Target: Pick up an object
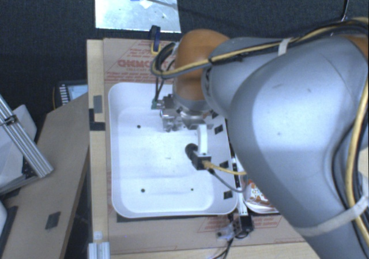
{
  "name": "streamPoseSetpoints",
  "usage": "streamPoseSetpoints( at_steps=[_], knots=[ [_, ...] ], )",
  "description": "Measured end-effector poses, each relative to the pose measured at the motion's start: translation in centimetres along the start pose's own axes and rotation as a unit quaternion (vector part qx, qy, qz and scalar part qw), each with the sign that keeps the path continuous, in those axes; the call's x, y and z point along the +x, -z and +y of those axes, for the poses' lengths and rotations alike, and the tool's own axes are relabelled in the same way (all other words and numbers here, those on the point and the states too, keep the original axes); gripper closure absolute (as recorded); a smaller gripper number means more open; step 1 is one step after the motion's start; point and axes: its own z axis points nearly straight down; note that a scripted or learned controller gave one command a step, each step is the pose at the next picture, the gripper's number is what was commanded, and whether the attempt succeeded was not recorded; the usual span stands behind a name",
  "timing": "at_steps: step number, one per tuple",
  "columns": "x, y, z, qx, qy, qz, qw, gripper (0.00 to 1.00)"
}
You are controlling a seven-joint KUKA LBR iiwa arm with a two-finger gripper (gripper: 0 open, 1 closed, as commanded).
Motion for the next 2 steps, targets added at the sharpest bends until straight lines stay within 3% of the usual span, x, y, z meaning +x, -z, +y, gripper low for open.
streamPoseSetpoints(
  at_steps=[1,2],
  knots=[
    [5.8,-1.1,5.3,-0.002,0.002,0.001,1.0,1.0],
    [-0.4,10.8,5.4,-0.005,-0.004,0.0,1.0,1.0]
  ],
)
